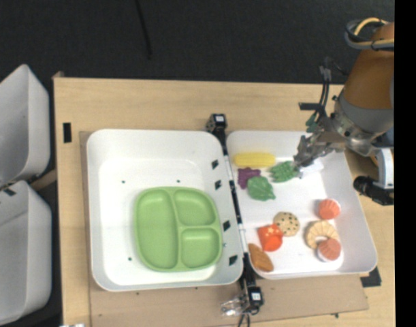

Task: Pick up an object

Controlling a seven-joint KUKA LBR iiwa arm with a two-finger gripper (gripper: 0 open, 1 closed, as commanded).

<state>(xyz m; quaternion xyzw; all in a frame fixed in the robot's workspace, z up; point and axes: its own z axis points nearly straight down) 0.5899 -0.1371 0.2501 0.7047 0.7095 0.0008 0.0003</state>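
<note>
The right bin (350,182) holds several toy foods. A yellow corn cob (254,159), a purple piece (247,176) and a green leafy piece (261,188) lie at its far left. Another green piece (284,172) lies just right of them. My gripper (305,159) reaches down from the right into the bin's far part, its tip right at that green piece's upper right edge. I cannot tell whether it touches or holds the piece.
Nearer in the right bin lie a cookie (286,223), a red piece (270,238), an orange fruit (329,208), a tan curled piece (321,231), a pink piece (329,249) and a brown loaf (261,258). The left bin (105,162) bears a green divided plate (178,229).
</note>
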